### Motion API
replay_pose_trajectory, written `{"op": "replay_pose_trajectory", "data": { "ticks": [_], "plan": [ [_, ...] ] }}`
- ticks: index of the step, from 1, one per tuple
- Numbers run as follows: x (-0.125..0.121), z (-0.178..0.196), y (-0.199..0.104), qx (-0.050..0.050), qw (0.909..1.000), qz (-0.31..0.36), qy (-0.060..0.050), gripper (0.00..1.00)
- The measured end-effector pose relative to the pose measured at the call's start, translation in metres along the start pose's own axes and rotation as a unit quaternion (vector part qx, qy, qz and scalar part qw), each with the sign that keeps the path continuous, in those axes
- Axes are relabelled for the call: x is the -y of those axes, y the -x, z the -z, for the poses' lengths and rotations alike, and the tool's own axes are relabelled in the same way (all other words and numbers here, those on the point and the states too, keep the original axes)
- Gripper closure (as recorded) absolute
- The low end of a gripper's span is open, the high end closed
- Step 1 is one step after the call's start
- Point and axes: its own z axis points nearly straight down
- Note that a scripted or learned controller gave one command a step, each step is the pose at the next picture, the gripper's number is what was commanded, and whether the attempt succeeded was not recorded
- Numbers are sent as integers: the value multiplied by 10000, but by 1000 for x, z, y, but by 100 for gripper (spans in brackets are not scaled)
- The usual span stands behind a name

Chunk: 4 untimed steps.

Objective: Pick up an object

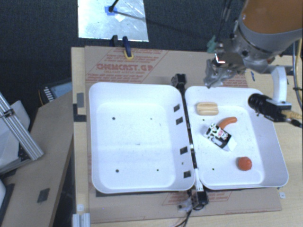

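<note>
The right bin holds a tan bread-like block near its back edge. An orange sausage-shaped piece lies just in front of that block. A black and white patterned box sits tilted in the middle, and a small red-orange ball rests toward the front. My gripper hangs above the back edge of the right bin, behind the tan block and clear of everything. Nothing is between its fingers.
The left bin lies beside the right one, with a row of black clips along the seam. A shiny metal sheet lies on the dark floor behind the bench. An aluminium frame stands at the far left.
</note>
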Motion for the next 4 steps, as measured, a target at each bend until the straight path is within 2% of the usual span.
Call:
{"op": "replay_pose_trajectory", "data": {
  "ticks": [1, 2, 3, 4],
  "plan": [
    [46, -69, 67, 19, 9999, -82, -94, 100],
    [51, -212, 108, 18, 9999, -76, -136, 100],
    [15, -140, 81, 10, 10000, -17, -21, 100],
    [-20, -56, 19, 1, 10000, 0, -2, 100]
  ]
}}
